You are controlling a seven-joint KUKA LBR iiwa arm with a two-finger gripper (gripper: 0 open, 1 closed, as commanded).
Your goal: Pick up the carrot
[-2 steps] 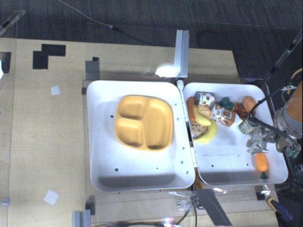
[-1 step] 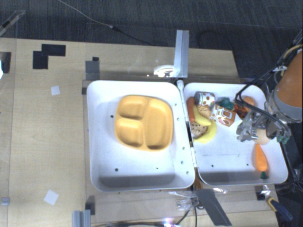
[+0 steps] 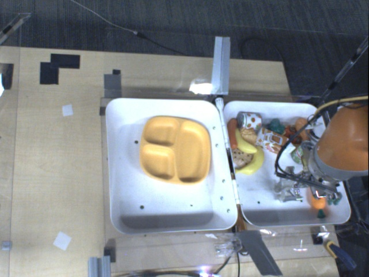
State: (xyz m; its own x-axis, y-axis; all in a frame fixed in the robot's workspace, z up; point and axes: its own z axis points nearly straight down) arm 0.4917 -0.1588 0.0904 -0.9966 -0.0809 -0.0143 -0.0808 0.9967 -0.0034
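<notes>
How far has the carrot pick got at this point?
Nothing looks done yet: the carrot lies on the floor of the right bin, near its front right corner. In hand: the gripper is low in that bin, beside the carrot. Left to do: grasp and lift it.

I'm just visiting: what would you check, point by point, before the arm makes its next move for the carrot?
1. Carrot in view, lower right corner of the right bin: ok.
2. Tool low over the right bin, just left of the carrot: ok.
3. Carrot between the tool's fingers: cannot tell.
4. Carrot apart from the toy pile at the bin's far end: ok.
5. Yellow divided plate sits in the left bin, away from the work: ok.
</notes>
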